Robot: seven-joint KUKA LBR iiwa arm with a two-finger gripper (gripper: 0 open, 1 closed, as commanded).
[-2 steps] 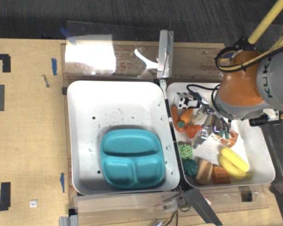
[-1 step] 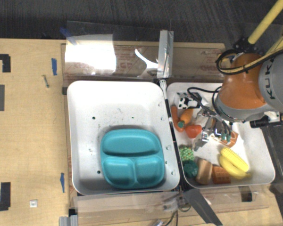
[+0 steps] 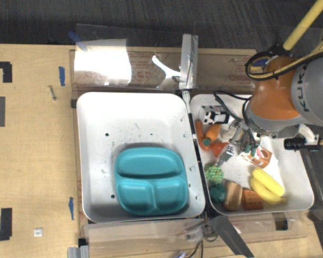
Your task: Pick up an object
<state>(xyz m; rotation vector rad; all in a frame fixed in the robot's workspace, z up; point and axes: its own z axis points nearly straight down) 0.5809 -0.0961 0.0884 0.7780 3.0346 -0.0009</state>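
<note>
The objects for picking lie crowded in the right bin (image 3: pixel 304 195): nearest the camera a banana (image 3: pixel 267 186), a brown block (image 3: pixel 233 195) and a green knobbly toy (image 3: pixel 214 173), farther back an orange piece (image 3: pixel 211 131), while the left bin (image 3: pixel 91 117) holds a teal divided tray (image 3: pixel 151 179). The tool (image 3: pixel 238 140) sits low among this clutter, and its opening cannot be told. Judged risk: tight packing may cause a neighbour to be snagged or a grasp missed; the arm (image 3: pixel 311 98) shows the letters "KU".

Count: two white bins (image 3: pixel 91 112). One teal divided tray (image 3: pixel 151 180). One yellow banana (image 3: pixel 267 186), one green broccoli piece (image 3: pixel 214 173).
</note>
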